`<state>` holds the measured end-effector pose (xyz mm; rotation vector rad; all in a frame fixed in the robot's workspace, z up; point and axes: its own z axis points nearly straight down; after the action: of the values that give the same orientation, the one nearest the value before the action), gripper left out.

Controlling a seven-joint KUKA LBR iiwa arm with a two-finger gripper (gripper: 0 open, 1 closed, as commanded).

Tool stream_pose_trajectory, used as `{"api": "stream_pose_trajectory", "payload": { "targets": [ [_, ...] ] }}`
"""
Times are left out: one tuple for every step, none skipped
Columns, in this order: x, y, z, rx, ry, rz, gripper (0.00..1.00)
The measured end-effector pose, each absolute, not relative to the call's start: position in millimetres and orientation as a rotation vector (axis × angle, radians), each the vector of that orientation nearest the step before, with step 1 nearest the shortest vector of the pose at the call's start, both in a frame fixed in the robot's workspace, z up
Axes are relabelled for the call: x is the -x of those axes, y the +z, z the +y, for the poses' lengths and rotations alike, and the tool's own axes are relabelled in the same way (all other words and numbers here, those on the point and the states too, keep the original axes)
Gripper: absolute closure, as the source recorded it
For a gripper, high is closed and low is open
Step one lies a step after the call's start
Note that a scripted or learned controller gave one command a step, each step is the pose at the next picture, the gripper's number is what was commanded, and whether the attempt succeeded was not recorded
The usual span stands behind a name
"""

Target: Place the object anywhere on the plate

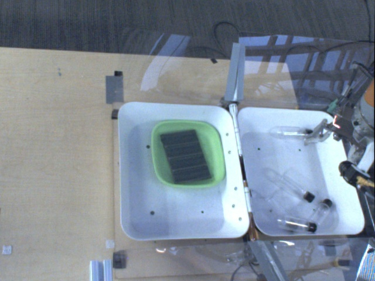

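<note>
A green square plate [217, 157] sits in the left white bin [176, 221]. A dark grey ribbed rectangular block [186, 156] lies flat on the plate's middle. Several clear tubes with black caps lie in the right bin [258, 157]: one near the back [289, 132], one in the middle [293, 184], another along the front [299, 223]. My gripper [317, 133] reaches in from the right edge, low over the back of the right bin, its tip beside the right end of the back tube. The arm [357, 127] is mostly cut off by the view's edge.
The wall between the two bins [240, 157] separates the plate from the tubes. A grey metal post [234, 75] and cables [225, 34] lie behind the bins. Open wooden bench top [53, 157] extends to the left.
</note>
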<state>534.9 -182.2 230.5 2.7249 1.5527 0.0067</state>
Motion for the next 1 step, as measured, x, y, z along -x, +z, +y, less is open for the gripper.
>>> {"api": "stream_pose_trajectory", "payload": {
  "targets": [
    [-511.1,280.7,-190.4,-2.609,0.008,1.735,0.0]
  ]
}}
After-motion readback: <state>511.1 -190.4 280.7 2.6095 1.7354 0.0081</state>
